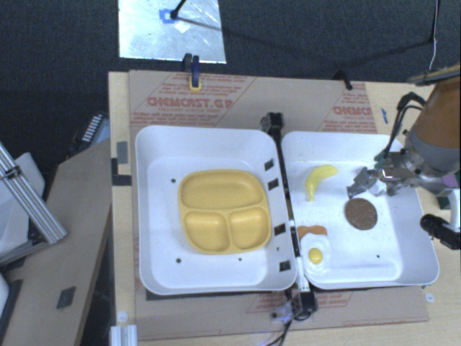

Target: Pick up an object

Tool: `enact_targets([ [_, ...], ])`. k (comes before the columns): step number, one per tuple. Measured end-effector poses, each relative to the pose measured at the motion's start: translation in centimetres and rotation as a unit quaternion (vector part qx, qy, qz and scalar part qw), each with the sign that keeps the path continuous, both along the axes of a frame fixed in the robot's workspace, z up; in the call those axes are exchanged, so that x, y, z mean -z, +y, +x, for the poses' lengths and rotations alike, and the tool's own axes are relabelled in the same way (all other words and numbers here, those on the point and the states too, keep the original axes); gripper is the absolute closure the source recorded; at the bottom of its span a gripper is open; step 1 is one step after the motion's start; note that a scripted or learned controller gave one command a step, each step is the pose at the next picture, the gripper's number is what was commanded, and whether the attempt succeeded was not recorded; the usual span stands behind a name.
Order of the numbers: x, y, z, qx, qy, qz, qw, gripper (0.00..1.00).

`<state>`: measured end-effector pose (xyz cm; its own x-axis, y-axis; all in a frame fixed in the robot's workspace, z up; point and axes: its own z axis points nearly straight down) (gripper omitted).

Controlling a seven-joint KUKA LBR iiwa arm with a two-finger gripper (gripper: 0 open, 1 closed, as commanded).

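Patty [361, 213], brown and round, lay on the floor of the right bin [410, 262], just below the claw [362, 184]. Claw hung over the bin's upper right part, fingers' state impossible to tell, nothing seen between them. Reached in from the right on a grey arm [436, 139] with orange band. Left of the claw, banana [318, 179], apart from the patty. Lower left in that bin, fried egg [315, 254] just below an orange strip [312, 231]. In the left bin [155, 193], a yellow divided tray [220, 210]. Both bins on the bench [238, 99].
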<state>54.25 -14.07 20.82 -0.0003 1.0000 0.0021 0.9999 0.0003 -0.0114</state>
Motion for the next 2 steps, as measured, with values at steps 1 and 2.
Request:
enact_targets([
  [1,-0.7,0.0,0.3,-0.002,-0.006,-0.0011,1.0,0.0],
  [2,5.0,0.3,-0.6,0.0,-0.004,-0.0006,1.0,0.0],
])
